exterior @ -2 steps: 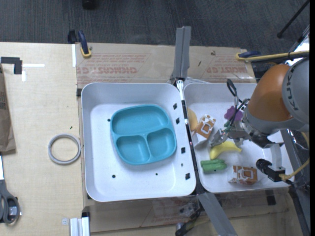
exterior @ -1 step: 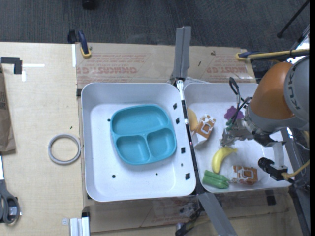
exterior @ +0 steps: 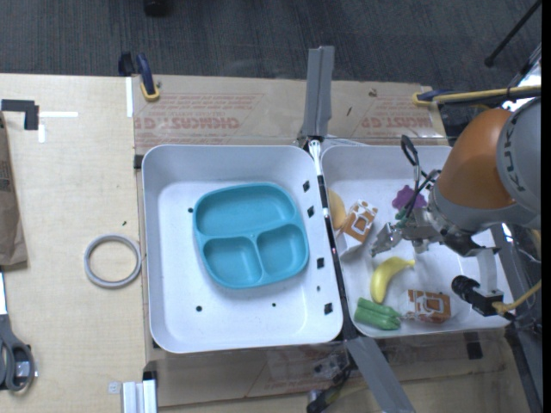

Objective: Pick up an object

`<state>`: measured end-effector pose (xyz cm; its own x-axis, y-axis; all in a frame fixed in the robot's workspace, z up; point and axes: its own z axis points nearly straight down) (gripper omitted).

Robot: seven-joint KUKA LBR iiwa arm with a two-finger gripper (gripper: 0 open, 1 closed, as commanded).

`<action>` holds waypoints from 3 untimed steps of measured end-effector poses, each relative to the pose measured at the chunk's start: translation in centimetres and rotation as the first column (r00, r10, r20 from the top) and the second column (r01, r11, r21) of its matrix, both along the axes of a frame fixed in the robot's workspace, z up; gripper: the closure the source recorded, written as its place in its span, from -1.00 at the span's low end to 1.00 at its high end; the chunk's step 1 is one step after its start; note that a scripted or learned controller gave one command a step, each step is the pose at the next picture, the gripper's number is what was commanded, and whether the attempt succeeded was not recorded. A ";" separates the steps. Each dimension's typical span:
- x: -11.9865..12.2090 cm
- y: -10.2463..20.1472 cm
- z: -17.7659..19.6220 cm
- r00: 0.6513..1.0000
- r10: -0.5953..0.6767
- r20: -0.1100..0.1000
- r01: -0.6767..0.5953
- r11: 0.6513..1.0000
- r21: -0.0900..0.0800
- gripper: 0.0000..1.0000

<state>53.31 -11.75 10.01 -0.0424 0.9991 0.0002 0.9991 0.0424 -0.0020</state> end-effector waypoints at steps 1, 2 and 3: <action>-5.2 1.4 -0.9 1.000 0.001 -0.001 -0.001 1.000 0.000 -1.00; -5.6 2.0 -0.9 0.998 0.057 0.000 -0.057 0.998 0.000 -1.00; -5.6 1.7 -0.9 0.916 0.400 0.001 -0.400 0.916 0.001 -1.00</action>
